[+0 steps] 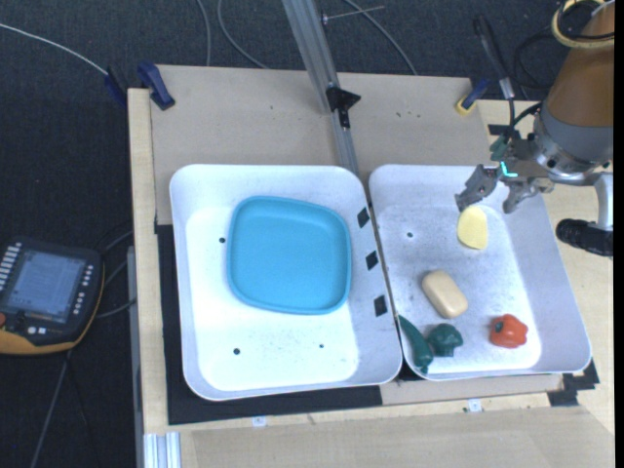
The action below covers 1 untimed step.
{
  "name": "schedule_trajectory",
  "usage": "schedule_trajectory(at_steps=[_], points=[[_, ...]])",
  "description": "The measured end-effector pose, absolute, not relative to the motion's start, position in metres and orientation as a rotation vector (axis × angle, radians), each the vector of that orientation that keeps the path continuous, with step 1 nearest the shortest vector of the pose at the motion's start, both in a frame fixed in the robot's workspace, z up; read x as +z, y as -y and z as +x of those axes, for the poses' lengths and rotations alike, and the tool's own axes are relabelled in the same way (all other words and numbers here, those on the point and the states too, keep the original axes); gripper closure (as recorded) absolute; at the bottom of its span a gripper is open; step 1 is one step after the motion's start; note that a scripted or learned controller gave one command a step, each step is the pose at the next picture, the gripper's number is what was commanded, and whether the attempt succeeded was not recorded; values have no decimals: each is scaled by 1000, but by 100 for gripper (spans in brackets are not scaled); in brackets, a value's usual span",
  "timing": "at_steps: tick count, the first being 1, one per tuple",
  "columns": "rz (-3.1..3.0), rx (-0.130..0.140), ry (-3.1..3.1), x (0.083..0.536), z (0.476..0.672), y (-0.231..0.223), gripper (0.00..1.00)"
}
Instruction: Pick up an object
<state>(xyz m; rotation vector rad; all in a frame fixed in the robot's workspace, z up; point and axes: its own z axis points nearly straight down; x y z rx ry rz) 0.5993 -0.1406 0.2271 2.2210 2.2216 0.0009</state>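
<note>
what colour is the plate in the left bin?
Light blue, a plain square plate with rounded corners, clearest in the camera view.

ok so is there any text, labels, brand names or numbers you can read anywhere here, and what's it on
No text in this view can be read.
Handheld control pendant with a lit screen, left of the bench: the screen contents are too small and blurred to read.
Flat light blue plastic plate, pale yellow object, tan oval block, red round object, dark green object: no markings visible.
</note>
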Motion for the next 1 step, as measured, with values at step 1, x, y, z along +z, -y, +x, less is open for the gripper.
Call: schedule_trajectory(at_steps=[1], points=[[2221, 1, -2222, 227, 599, 141, 0]])
